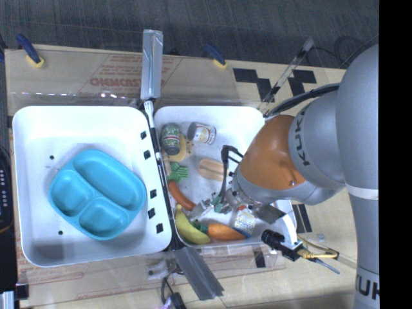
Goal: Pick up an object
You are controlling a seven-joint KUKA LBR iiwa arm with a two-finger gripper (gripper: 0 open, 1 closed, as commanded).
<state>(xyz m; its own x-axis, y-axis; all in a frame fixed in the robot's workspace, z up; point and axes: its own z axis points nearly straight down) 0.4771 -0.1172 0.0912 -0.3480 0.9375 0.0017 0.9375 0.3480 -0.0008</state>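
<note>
Carrot (pixel 225 232) half under arm (pixel 283 159)

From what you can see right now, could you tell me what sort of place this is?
Probably a robotics lab's picking bench: two white bins side by side, toy food such as a banana and carrot, and a grey-and-orange arm reaching in.

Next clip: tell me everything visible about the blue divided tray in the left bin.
The blue plastic-looking divided tray lies flat and face up on the floor of the left white bin, turned at a slant to the bin's walls. It has three rounded compartments, one long and two smaller, with nothing in them. It sits apart from the bin's walls.
</note>
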